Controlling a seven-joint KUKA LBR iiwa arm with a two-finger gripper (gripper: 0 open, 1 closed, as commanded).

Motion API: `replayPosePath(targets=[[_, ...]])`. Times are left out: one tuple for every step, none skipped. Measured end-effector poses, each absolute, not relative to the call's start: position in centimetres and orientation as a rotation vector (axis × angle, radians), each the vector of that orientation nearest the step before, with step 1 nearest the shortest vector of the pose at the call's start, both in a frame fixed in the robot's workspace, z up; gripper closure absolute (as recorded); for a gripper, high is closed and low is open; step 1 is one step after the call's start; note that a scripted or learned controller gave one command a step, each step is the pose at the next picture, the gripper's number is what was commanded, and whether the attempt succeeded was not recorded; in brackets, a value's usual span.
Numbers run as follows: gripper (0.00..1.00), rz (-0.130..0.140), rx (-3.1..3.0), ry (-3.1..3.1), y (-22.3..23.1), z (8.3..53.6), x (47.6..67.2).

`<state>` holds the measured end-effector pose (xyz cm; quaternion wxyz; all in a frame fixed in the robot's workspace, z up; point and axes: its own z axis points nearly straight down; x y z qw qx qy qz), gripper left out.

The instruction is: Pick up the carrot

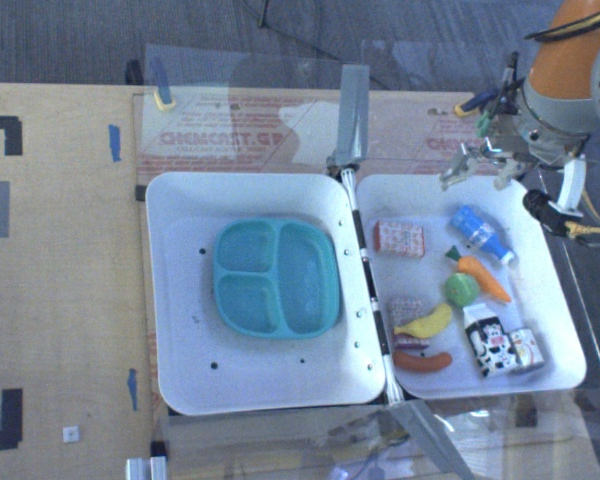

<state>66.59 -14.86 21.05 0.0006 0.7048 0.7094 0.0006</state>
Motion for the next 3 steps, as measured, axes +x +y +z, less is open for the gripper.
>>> replayPosePath(targets=[[0.00, 0.005, 2.273, 2.176, -22.1, 11.5, 59.8], [0.00, 0.008, 2.188, 2.244, -17.8, 8.8, 52.8], [1.00, 0.008, 2.192, 2.229, -18.4, 9.9, 52.9]])
